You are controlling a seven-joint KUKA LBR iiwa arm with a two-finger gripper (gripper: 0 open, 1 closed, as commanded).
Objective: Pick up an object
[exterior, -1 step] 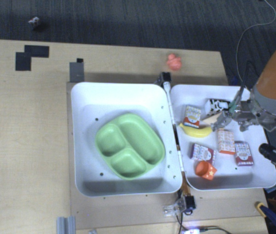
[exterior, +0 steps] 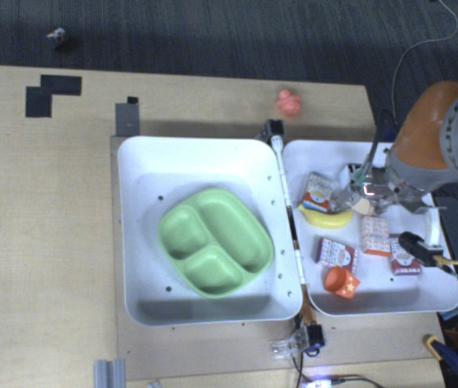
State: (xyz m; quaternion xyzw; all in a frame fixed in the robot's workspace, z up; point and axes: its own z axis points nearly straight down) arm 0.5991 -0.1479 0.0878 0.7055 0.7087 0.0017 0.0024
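Note:
The right bin (exterior: 374, 301) holds several small things. A red-and-white carton (exterior: 319, 189) lies at its left, with a yellow banana-shaped piece (exterior: 325, 216) just below it. Further down are a pale carton (exterior: 374, 235), a red carton (exterior: 335, 254), an orange cup-like piece (exterior: 341, 281) and another red carton (exterior: 405, 263). My gripper (exterior: 359, 196) hangs low over the bin's upper middle, right of the yellow piece and above the pale carton. A small tan piece (exterior: 363, 206) shows right under it.
The left bin (exterior: 144, 297) holds a green divided plate (exterior: 215, 239). A pink lump (exterior: 289, 102) lies on the bench behind the bins. Black patches (exterior: 51, 94) mark the bench at far left. The arm's orange band (exterior: 422, 132) stands over the right bin's far right corner.

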